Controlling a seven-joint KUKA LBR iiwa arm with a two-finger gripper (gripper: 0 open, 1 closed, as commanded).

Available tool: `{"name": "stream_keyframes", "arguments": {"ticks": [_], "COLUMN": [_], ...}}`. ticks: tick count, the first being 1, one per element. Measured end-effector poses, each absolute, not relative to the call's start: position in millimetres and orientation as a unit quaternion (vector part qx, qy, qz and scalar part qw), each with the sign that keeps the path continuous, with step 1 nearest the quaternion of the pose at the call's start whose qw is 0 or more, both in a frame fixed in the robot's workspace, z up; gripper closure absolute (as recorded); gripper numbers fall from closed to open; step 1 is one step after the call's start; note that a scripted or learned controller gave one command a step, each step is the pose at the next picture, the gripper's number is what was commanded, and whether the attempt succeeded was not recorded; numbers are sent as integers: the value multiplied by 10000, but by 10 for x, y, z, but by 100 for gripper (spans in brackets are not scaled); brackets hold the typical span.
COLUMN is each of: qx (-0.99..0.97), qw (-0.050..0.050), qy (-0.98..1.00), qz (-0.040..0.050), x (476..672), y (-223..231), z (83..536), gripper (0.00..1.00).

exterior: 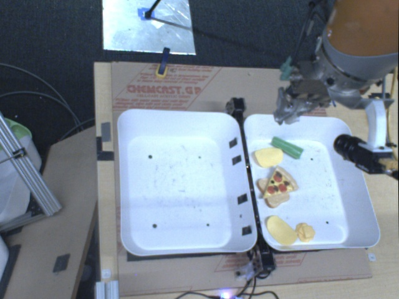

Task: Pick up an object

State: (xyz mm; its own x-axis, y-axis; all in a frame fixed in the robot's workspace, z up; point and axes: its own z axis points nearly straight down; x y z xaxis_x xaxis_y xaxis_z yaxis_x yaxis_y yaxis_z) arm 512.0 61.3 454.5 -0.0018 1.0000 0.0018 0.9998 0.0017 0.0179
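Where the desk (75, 167) spreads tan beneath everything, we see a cardboard sheet (187, 83) carrying two shallow white plastic bins side by side. The left bin (181, 179) is smooth, with faint scuffs and a few dark dots. The right bin (336, 185) holds all the toys. The arm (361, 23) is cut off by the frame's top and right edges, its orange band blurred. The jaws (288, 114) hang over the right bin's far left corner, apart from every toy; we cannot tell whether they are spread or pressed together, as the metal there is hard to make out.

In the right bin, the pizza slice (277, 187) lies flat at the middle left, triangular, red spots on top. Far of it, the green stick (287, 147) lies with its long axis slanting from far left to near right. Just beside it sits a pale yellow oval (268, 157). Near the front lie a second yellow oval (281, 231) and a small lumpy yellow piece (305, 232).
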Motion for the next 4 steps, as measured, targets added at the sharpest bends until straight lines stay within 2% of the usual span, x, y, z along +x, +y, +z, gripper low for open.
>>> {"name": "stream_keyframes", "arguments": {"ticks": [1,2,3,4], "qx": [7068,7087,7035,7054], "qw": [-9,25,-5,9], "qy": [7074,7055,7107,7088], "qz": [-8,12,11,18], "x": [4857,4871,4866,4871], "y": [608,-66,718,774], "z": [3955,4109,3855,4059], "gripper": [100,100,100,100]}}
